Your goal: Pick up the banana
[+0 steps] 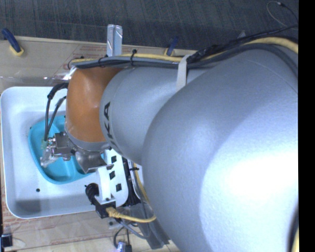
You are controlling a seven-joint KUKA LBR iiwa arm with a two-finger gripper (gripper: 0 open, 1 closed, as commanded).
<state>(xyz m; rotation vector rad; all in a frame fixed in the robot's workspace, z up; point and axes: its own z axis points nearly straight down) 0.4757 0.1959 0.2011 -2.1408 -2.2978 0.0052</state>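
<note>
Arm (199,140) is covering most of the bins, pincer (55,148) hanging in the left bin (16,140) over a blue dish (58,169). Can't tell the pincer's state or where the banana is lying.

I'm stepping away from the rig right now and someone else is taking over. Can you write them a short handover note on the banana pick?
Gripper: low in the left white bin, over a blue dish; whether its fingers are open or shut cannot be told.
Banana: cannot be made out; the arm covers most of the bench, so it may lie under it.
Done: the arm has reached into the left bin. No grasp is confirmed.
Left: find the banana, grip it, lift it, and check it sits between the fingers.
</note>
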